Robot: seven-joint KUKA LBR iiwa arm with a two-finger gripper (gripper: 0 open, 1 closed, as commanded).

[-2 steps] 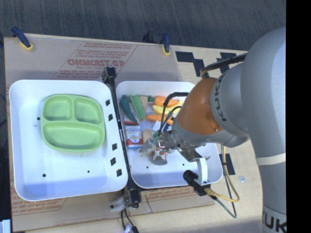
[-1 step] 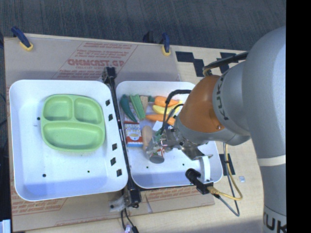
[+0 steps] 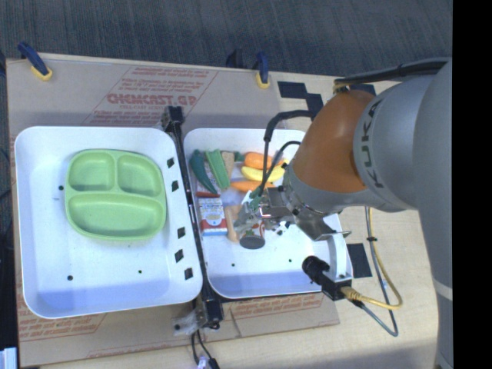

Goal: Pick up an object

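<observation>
Looking at the frame's centre, you see the gripper (image 3: 254, 220) low in the right bin (image 3: 254, 283), beside a carton (image 3: 211, 210). You cannot tell how its jaws stand. Toys (image 3: 231, 169) crowd that bin's upper part. A green plate (image 3: 115, 194) lies in the left bin (image 3: 46, 283).
</observation>
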